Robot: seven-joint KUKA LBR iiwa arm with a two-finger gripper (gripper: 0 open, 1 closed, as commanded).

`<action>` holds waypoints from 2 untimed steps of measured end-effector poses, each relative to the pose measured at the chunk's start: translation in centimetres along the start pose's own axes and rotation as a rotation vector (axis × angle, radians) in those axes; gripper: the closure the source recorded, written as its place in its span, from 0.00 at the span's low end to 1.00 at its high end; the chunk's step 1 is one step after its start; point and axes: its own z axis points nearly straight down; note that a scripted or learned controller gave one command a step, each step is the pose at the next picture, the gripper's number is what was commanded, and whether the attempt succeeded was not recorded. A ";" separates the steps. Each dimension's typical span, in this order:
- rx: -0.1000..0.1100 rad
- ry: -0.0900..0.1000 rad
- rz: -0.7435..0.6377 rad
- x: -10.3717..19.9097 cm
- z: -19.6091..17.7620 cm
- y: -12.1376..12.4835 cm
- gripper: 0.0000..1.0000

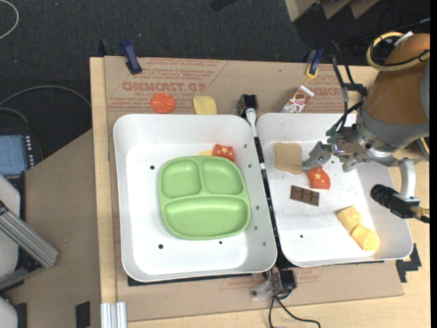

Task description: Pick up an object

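The hand is hard to read: its grey fingers blur together above the right bin, and whether they are apart or together cannot be told. It hangs just above and left of a red strawberry-like piece, too close to say if they touch. The arm enters from the right, its orange band cut off by the picture's edge, the wrist bent down and leftward over the bin's far part.

In the right bin, a tan bread-like slice lies just left of the hand, a brown chocolate bar sits near of the red piece, and a yellow lumpy item lies toward the near right.

The left bin holds a green divided plate; a red and yellow item is partly hidden behind the plate's far rim.

On the table beyond the bins lie an orange round piece, a pale yellow piece and a small wrapped packet, its print too small to read.
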 end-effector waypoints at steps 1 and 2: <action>0.004 0.000 -0.001 -1.2 11.4 2.8 0.00; -0.004 -0.002 0.002 -1.2 9.8 2.9 1.00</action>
